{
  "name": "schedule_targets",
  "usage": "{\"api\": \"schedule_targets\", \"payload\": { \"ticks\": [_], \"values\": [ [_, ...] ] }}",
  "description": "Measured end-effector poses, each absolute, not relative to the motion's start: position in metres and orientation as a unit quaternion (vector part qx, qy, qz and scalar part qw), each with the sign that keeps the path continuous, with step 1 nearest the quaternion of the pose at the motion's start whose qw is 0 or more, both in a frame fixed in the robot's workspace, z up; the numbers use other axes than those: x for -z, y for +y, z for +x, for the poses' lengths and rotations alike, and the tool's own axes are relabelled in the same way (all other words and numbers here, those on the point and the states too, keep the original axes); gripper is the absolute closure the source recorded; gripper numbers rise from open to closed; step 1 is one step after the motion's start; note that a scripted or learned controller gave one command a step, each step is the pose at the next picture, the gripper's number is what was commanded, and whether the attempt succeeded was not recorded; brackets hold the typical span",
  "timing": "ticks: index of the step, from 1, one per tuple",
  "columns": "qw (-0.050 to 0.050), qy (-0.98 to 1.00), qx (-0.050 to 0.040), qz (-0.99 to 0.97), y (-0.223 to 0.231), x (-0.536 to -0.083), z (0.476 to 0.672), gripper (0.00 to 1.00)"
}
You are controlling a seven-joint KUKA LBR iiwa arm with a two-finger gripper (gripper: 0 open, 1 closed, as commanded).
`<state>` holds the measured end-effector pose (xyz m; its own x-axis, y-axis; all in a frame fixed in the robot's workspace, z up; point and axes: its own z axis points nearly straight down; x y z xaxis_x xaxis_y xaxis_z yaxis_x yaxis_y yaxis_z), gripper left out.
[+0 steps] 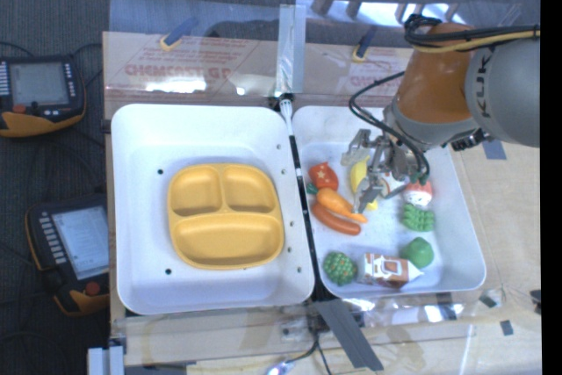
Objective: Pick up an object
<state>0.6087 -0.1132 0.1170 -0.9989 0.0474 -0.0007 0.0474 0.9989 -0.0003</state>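
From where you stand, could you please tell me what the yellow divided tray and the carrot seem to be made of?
The yellow divided tray looks like moulded plastic, matte, with soft rounded compartment edges. The carrot seems to be toy plastic, judging by its uniform orange colour and slight sheen, though the view leaves rubber possible.

Grey arm (509, 88), orange band, black cables

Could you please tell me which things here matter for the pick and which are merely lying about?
For the job: pincer, yellow toy, carrot, hot dog, tomato, broccoli, carton, right bin.

Lying about: yellow tray, left bin, handheld pendants.
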Motion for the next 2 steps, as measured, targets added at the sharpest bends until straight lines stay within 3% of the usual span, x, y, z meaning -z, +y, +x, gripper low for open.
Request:
{"api": "schedule_targets", "payload": {
  "ticks": [1, 2],
  "values": [
    [0.006, 1.000, 0.0023, 0.020, -0.105, -0.091, 0.606, 0.00],
    [0.010, 1.000, 0.0038, 0.020, -0.105, -0.103, 0.608, 1.00]
  ]
}}
